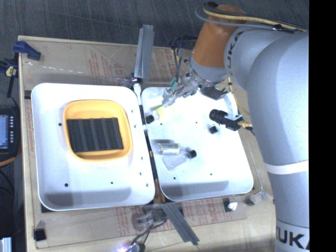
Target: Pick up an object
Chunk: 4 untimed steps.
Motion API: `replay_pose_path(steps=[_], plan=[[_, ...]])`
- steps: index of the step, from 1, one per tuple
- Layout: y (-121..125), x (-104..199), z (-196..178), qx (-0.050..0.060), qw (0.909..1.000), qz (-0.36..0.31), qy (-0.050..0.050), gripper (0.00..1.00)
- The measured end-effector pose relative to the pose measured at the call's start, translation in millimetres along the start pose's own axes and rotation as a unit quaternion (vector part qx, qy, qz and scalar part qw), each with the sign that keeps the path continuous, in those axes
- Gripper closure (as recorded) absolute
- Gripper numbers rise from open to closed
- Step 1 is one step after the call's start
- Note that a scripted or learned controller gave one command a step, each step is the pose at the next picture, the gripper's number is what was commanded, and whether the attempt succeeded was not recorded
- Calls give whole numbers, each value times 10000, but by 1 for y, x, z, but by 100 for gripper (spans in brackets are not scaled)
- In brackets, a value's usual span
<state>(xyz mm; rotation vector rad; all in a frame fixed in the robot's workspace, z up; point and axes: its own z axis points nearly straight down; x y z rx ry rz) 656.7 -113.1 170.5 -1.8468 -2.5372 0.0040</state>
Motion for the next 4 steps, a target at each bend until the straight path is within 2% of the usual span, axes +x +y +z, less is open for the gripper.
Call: replay_pose_path(steps=[1, 2, 3, 4], plan=[[-40, -58, -140, -22, 9997, -261, -16, 0], [-34, -20, 79, -6, 9978, -658, -2, 0], [-29, -93, 49, -22, 9951, -991, -16, 0], [-30, -93, -95, -27, 9927, -1202, -21, 0]])
